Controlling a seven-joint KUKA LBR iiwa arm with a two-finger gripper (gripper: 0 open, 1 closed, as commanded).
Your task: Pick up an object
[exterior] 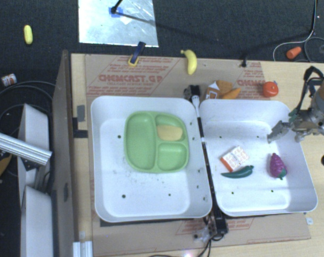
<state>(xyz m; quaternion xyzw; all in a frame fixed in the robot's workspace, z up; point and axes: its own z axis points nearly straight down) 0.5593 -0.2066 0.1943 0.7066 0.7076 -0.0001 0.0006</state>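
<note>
The right bin (242, 194) holds three small things. A white and orange block (235, 158) lies near its middle, with a dark green pepper (238, 172) just in front of it. A purple bunch of grapes (277, 165) lies nearer the bin's right wall. My gripper (284, 136) hangs over the bin's upper right part, above and apart from the grapes. It is open, and its two grey fingers (276, 132) have nothing between them.
In the left bin (113, 197) sits a green divided plate (155, 142) with a yellow piece (169, 132) in one compartment. Behind the bins lie a banana (190, 61), an orange-brown toy (224, 91) and a red-orange ball (269, 89). Cables run at the far right.
</note>
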